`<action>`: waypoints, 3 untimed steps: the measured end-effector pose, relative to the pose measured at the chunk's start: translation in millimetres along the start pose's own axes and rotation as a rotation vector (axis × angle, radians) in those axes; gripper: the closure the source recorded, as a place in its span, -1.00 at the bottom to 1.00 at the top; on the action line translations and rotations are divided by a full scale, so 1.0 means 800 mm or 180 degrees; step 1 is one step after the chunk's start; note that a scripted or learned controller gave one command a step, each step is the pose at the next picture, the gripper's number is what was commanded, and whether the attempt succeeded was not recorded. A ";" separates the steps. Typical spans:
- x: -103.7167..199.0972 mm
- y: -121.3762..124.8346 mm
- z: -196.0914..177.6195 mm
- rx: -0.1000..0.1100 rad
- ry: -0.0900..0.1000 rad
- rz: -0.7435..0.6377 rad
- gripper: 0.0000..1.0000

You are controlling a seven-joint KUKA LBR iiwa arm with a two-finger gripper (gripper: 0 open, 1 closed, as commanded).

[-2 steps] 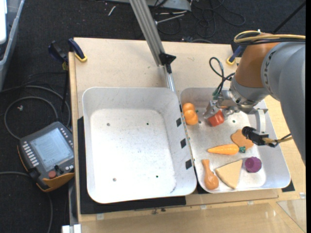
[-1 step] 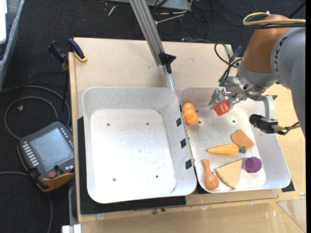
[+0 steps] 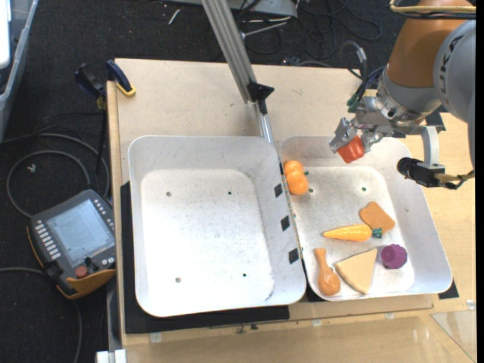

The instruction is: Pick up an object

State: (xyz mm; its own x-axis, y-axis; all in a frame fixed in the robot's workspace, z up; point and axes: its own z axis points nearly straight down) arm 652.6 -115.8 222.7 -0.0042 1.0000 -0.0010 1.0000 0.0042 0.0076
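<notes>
And here's the arm (image 3: pixel 431 51) reaching in from the right, grey with that orange section up top, its claw (image 3: pixel 349 144) poised over the far edge of the right bin (image 3: pixel 423 225). Look at that: a small red block (image 3: pixel 352 151) sits clamped between the claw's fingers, lifted clear of the bin floor. A firm grip on it, by the look of things.

Down in the right bin, plenty left to choose from. An orange toy fruit (image 3: pixel 296 178) rests hard against the left wall, near the divide between the bins. Toward the middle lies a toy carrot (image 3: pixel 349 234), yellow-orange with a green tip, pointing left. Just beside its green end, a flat orange-brown slab (image 3: pixel 376 216). Nearer the front, a tan wedge (image 3: pixel 358 270) like a slice of cheese, with a purple round piece (image 3: pixel 393 256) touching its right corner and an orange drumstick-shaped toy (image 3: pixel 326 274) just to its left.

The left bin (image 3: pixel 144 203) sits alongside on the table (image 3: pixel 181 97). A metal pole (image 3: pixel 231 40) slants across the table's far side, and a teach pendant (image 3: pixel 74 237) lies on the floor at the left.
</notes>
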 end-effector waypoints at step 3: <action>0.142 0.015 -0.070 0.0019 0.0009 -0.0011 1.00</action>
State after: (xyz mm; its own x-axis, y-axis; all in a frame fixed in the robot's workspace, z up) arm 663.6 -2.1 278.3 -0.0077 1.0000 0.0017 1.0000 0.0077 0.0017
